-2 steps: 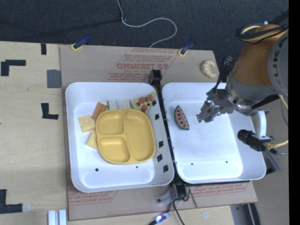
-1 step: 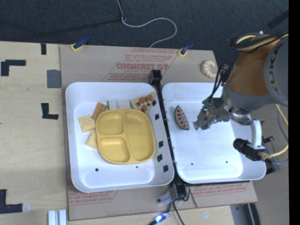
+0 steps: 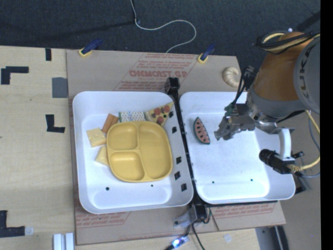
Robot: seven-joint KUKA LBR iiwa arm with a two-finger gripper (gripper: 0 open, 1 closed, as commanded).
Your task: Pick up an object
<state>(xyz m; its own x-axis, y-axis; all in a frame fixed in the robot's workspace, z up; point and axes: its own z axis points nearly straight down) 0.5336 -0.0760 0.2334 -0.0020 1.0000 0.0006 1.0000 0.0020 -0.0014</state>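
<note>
The gripper [image 3: 225, 133] hangs over the right bin [image 3: 244, 186], toward its 10 o'clock part, and the watermelon slice [image 3: 202, 130] lies just beside it at its 9 o'clock, flat on the bin floor near the divider between the bins; nothing sits between the fingers, and whether they are spread or closed I cannot tell, since the tips blur together from above. The slice is the only loose thing on that side, so it is the likely target, and the risks follow from how it lies. It looks thin and flat, so fingers coming down may straddle nothing or clip the rind edge and flick it against the wall at 9 o'clock. If the descent is off toward 3 o'clock, the fingers would close on bare floor. If it is off toward 9 o'clock, a finger could land on the bin's rim and stall. The slice runs roughly from 12 to 6 o'clock, so a grasp along that length would have little to bite; across the narrow width seems safer. The left bin [image 3: 88, 191] holds a yellow tray [image 3: 139, 151] with small bits around its 9 to 12 o'clock side, well apart from the gripper.
</note>
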